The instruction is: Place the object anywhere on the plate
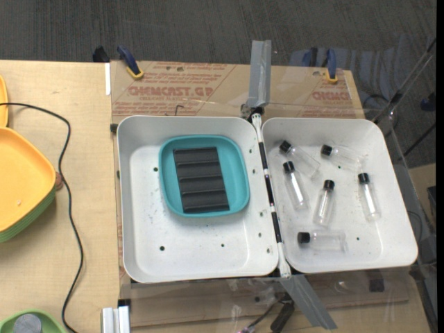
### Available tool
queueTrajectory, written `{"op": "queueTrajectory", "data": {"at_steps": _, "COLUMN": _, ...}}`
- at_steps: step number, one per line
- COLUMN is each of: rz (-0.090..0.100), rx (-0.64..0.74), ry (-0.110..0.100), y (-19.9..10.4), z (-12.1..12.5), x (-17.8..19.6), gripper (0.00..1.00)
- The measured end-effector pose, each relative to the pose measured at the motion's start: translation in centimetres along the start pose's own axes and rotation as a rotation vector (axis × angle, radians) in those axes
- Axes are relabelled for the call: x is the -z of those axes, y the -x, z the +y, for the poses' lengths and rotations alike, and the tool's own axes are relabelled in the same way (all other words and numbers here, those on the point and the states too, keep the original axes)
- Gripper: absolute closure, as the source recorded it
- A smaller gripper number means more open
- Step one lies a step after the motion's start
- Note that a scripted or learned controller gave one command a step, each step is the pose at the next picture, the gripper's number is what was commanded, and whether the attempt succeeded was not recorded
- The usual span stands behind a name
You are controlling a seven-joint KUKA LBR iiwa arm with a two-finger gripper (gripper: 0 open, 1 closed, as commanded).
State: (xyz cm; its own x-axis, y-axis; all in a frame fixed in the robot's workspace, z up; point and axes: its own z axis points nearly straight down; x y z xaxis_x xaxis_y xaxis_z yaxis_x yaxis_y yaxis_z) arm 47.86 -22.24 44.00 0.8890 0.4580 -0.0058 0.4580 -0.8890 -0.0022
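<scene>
- Cannot tell the arm's colours, shapes, cables, screws or markings from this camera view.

Yellow dish (21, 179) at left: cut by frame edge, its far side lost. Green item (28, 322) bottom-left corner cropped, can't identify. Clear vial bodies (325, 203) nearly vanish against white bin; contents unreadable. Cardboard print (170, 89) partly legible.
</scene>
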Motion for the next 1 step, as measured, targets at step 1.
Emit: {"op": "queueTrajectory", "data": {"at_steps": 1, "rz": 0.001, "rx": -0.143, "ry": 0.001, "y": -0.01, "z": -0.01, "x": 0.05, "gripper": 0.0}}
